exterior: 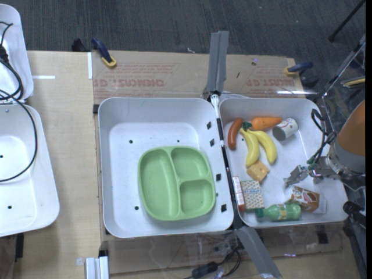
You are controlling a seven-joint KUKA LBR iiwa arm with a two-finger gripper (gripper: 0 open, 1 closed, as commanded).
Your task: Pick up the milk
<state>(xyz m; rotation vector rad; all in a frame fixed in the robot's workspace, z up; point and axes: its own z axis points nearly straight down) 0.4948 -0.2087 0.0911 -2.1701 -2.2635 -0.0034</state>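
The wooden bench [64, 68] fills most of the frame, with a sheet of brown cardboard [174, 77] taped across its upper middle and held by blue-and-yellow clamps [104, 52] at the corners. Two shallow white bins sit side by side on it. The left bin [116, 156] takes the centre of the frame and holds a green divided plate [176, 183] with three compartments, lying flat in its lower half. The right bin [311, 112] sits at centre right, its wall touching the left bin's.

The grey arm [354, 138], with its orange band, enters at the right edge of the frame, above the right bin's right wall. Its gripper [297, 175] hangs low over the right part of that bin, just above and left of a brown snack packet [307, 198]; nothing sits between the fingers, and whether they are spread or pressed together cannot be told.

The milk [251, 194], a small carton, lies in the lower left corner of the right bin, well apart from the gripper. A green bottle [280, 213] lies on its side just below the carton. Above it sit a tan block [258, 171], two bananas [259, 146], a red sausage [233, 133], a carrot [266, 122] and a grey can [285, 128].
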